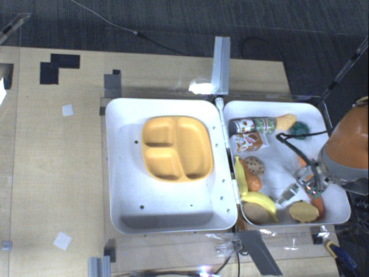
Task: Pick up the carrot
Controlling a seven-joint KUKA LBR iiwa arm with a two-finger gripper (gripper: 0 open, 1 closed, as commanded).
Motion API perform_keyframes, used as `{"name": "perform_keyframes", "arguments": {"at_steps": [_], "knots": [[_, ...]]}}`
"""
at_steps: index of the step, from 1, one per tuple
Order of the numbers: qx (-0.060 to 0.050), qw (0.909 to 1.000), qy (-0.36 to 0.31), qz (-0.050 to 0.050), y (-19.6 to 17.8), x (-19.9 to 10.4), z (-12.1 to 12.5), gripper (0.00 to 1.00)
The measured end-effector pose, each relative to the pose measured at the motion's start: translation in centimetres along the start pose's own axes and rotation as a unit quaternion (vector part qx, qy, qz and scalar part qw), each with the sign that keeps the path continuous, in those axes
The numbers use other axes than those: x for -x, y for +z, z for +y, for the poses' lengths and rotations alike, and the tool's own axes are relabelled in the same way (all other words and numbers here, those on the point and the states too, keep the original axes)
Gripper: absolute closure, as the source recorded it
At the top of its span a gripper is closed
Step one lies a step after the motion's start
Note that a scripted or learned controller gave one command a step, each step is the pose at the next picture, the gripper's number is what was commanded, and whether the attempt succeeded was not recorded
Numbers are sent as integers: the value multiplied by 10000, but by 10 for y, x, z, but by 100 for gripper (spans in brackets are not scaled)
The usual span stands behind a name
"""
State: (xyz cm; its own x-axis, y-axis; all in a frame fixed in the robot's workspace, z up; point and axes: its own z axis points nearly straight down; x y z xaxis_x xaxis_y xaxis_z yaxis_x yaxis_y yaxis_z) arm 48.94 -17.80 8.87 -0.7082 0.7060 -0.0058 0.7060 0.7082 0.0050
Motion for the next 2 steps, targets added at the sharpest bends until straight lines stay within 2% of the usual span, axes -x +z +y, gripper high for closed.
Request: {"name": "perform_keyframes", "arguments": {"at_steps": [1, 2], "knots": [[1, 9864, 1646, -4, 0, 9, 12, 0], [42, 9870, 1604, -50, -13, 12, 16, 100]]}}
